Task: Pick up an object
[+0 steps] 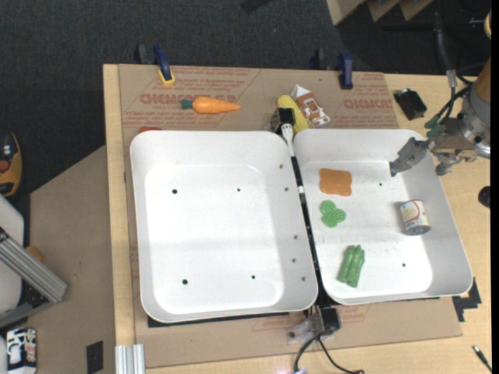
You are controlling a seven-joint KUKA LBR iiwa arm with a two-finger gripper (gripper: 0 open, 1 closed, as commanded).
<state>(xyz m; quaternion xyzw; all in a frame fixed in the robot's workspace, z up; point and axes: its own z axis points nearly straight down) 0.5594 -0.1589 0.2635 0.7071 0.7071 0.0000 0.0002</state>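
Dark carpet framed a brown cardboard-topped bench (pixel 117 115) bearing two shallow white bins, and over the right bin's (pixel 444 275) upper right corner hung the grey two-finger gripper (pixel 419 158), nothing visible between its tips, though how wide they stood I could not tell. Below it in that bin lay a small silver tin can (pixel 414 216) on its side, an orange flat slab (pixel 335 181), a green leafy toy (pixel 333 214) and a green bundled vegetable (pixel 352 266), all apart. Behind the left bin (pixel 148 209) an orange toy carrot (pixel 212 105) rested on the cardboard.

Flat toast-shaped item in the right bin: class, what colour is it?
Orange-brown; the toast-shaped item shows in the camera view.
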